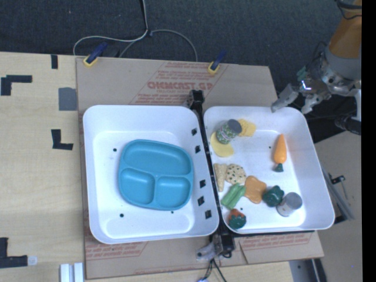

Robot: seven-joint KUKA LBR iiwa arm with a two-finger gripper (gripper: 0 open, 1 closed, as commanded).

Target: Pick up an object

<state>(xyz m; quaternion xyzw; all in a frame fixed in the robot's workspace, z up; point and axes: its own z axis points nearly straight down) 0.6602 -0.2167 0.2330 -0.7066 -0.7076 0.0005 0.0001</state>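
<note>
Your jaws (295, 97) stand apart with nothing between them — they hang above the far right corner of the right bin (312, 157), clear of its contents. The orange carrot (279, 149) lies nearest, just below them along the bin's right side. Further down you have a cookie (235, 173), a green pepper (232, 195) and a small grey can (289, 203). The left bin (97, 157) holds a blue divided plate (155, 174).
</note>
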